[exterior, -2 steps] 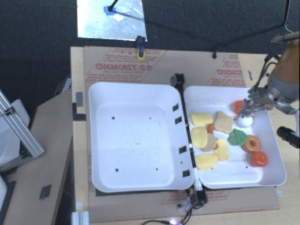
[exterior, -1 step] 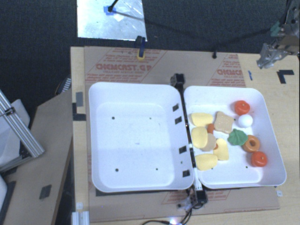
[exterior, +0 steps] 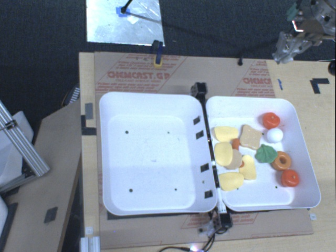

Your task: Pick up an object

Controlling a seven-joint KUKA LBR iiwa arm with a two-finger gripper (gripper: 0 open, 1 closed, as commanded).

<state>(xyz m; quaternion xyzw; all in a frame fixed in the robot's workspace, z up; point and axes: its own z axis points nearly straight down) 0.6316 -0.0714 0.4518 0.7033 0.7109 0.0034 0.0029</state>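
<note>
The right bin holds several toy foods. A red tomato lies at its back, with a white egg just in front and a toast slice to their left. Yellow pieces line the bin's left side. A green leaf, a brown donut and a second red tomato sit toward the front right. My gripper hangs high at the top right, beyond the bench's back edge and well away from the bins, with nothing visibly held.
The left bin stands beside the right one, with black clips along the shared wall. A shiny metal sheet lies behind the bench. A blue-and-yellow clamp sits at the back edge. An aluminium frame stands at the left.
</note>
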